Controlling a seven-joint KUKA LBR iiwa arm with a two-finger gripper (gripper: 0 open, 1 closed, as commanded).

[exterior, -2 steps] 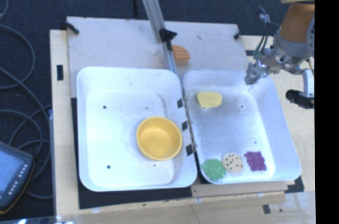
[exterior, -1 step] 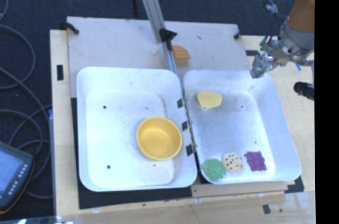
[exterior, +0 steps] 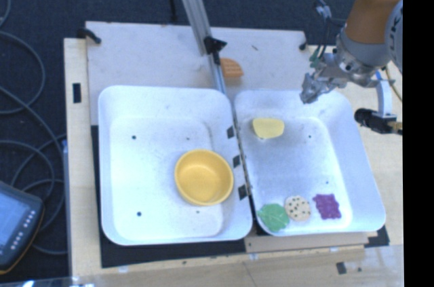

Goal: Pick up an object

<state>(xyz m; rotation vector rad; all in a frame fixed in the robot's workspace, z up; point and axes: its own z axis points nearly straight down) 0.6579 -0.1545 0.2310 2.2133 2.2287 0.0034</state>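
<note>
— Gripper (exterior: 309, 93)?
— Over right bin's (exterior: 352, 163) far rim; fingers' state impossible to tell.
— Objects?
— Yellow piece (exterior: 268, 127) far left in right bin; green (exterior: 273, 216), cookie (exterior: 297, 208), purple (exterior: 327, 205) along near edge. Yellow bowl (exterior: 203, 176) in left bin (exterior: 135, 143).

A slanted metal pole (exterior: 192, 4) crosses the far side of the bench (exterior: 78, 143), ending at a black clamp (exterior: 215, 45) above the seam between the two bins. Just right of it lies a small orange block (exterior: 232, 68). Black cables (exterior: 24, 85) loop over the dark floor at left, and a tablet-like device (exterior: 16, 224) sits at the near left corner.
</note>
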